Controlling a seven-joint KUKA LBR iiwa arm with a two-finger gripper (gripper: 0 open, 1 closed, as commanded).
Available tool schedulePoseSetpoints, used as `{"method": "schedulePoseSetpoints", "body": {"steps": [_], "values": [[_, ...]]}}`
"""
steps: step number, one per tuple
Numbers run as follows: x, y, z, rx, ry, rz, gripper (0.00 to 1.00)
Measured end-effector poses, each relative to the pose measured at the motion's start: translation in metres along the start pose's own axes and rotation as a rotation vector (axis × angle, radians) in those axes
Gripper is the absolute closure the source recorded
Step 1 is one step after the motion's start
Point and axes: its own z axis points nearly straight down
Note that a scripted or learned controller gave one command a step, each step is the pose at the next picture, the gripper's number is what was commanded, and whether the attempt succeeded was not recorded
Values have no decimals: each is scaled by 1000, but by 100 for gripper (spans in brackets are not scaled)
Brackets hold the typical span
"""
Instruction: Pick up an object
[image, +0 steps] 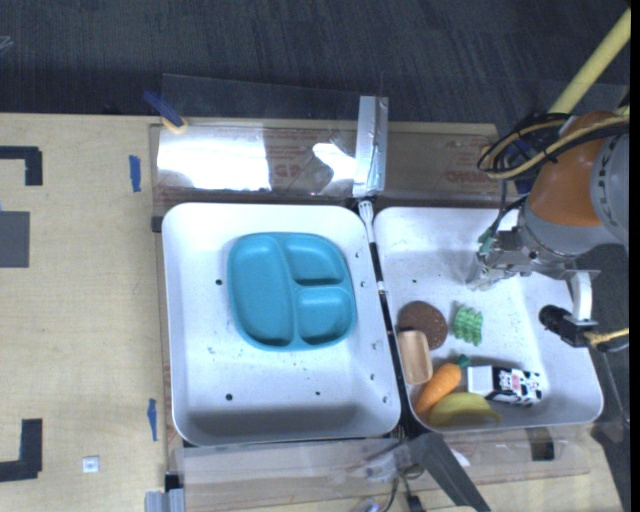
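Two shallow white bins side by side at centre: left bin (185, 330), right bin (430, 235). In the left one, a blue divided plate (292, 290), lying flat. Beneath, pale wooden bench (70, 330) with black corner marks (30, 165) and blue tape strips (134, 172) at left. Behind the bins, glary clear panel (260, 150). Dark carpet (300, 40) along the top; yellow pole (595, 62) at upper right.

Grey arm (610, 200) with orange band (565, 185), looped yellow and black cables (520, 140), small metal gripper (495, 262), perhaps greenish detail
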Motion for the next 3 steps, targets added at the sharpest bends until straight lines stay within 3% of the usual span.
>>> {"method": "schedulePoseSetpoints", "body": {"steps": [1, 2, 3], "values": [[0, 0, 1, 1, 0, 0, 0], [23, -45, 21, 7, 0, -15, 0], [22, -43, 9, 0, -1, -13, 100]]}}
